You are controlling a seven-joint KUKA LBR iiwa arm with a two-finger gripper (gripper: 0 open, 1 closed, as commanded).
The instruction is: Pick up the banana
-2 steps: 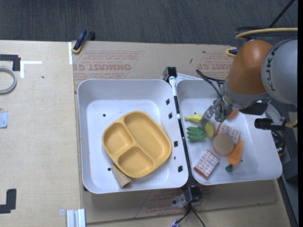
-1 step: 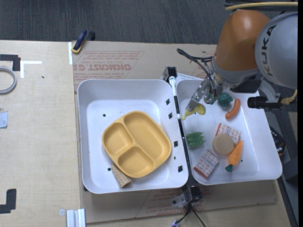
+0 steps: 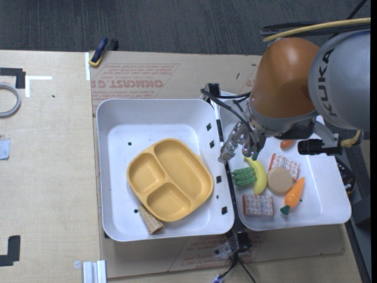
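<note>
At the bottom of the frame, cables and a small clamp sat on the pale wooden bench, which carried black and white tape marks along its left side. A sheet of brown cardboard with red print lay under the two shallow white bins. The left bin, smooth glossy plastic with rounded corners, held a yellow divided plate with three compartments, matte and rounded, and a tan wafer-like piece poked out from under its lower edge.

In the right bin, the banana, a curved yellow toy, lay near the bin's left wall, touching a green leafy vegetable on its left and a round beige disc on its right. An orange carrot and a small printed box lay just below.

The gripper, metallic, hung just above the banana's upper end, its fingers slightly apart and holding nothing. Behind it rose the grey arm with its orange band. At the top of the frame, dark carpet filled the floor.
</note>
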